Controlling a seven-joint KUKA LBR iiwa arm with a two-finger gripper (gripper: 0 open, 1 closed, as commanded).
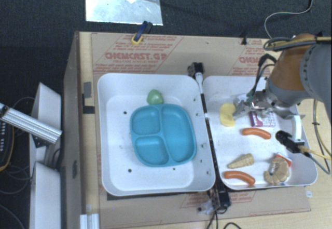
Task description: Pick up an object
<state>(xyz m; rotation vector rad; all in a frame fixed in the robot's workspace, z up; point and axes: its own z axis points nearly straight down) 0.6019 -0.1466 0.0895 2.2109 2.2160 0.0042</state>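
Note:
The right bin (311, 173) holds a yellow piece (227, 115), two orange-red sausages (256, 132) (239, 176), a cone-shaped pastry (242, 161), a beige cookie-like item (276, 171) and a small pink-and-white packet (260, 118). My gripper (245, 106) hangs low over the upper part of this bin, between the yellow piece and the packet, just right of the yellow piece. The grey arm with its orange band (290, 75) comes in from the right above it.
The left bin (111, 119) holds a blue divided plate (162, 135) and a small green piece (154, 97) just above the plate. A black clamp (196, 70) sits at the top of the divider between the bins. Cables run along the right side.

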